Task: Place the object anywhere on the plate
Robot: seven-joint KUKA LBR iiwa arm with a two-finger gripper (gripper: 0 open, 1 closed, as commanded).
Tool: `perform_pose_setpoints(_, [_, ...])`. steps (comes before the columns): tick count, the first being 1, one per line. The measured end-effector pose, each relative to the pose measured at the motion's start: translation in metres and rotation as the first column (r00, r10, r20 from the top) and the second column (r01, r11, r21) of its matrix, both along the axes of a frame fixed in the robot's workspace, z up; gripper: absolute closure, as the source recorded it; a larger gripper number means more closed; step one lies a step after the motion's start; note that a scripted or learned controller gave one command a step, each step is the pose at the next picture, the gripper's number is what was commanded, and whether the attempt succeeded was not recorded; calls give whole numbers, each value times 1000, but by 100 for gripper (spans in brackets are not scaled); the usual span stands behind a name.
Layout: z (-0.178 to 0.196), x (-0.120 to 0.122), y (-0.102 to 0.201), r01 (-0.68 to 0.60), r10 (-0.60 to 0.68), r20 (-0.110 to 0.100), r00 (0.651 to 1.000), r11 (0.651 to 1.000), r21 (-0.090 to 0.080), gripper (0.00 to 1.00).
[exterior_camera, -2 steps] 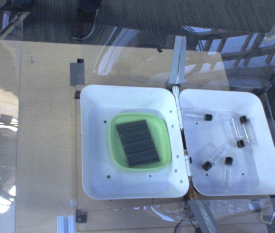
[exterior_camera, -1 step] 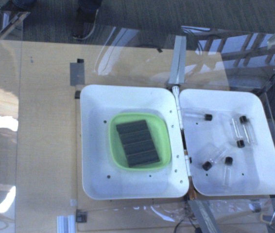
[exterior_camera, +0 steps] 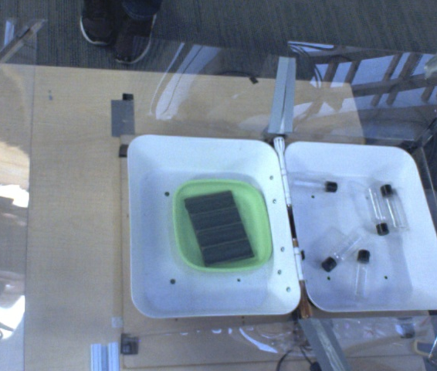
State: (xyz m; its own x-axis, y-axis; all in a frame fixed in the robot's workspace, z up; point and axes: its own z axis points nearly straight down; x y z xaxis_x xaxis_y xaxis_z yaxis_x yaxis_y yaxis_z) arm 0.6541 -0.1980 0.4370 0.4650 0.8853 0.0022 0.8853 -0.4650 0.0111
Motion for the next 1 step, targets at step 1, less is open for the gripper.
perform_pose_setpoints(1, [-4,-23,1,-213,213,0,977,977,-3,0])
